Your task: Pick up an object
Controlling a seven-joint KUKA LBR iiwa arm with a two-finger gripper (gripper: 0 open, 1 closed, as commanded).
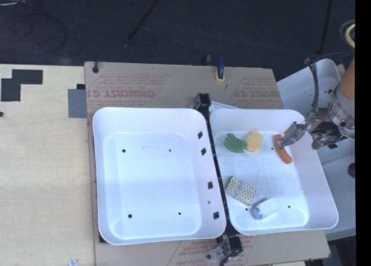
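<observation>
Right bin (316, 212) holds an orange sausage (283, 149) (just beside the spread-fingered gripper (306, 133)).

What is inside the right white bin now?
The right bin holds a green piece, a yellow piece, an orange piece, a patterned pad and a grey object. Nothing looks covered.

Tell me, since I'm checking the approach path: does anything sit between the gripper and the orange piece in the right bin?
Nothing visible does. The gripper is at the right bin's right side, right beside the orange piece. The green piece and yellow piece lie farther left.
</observation>
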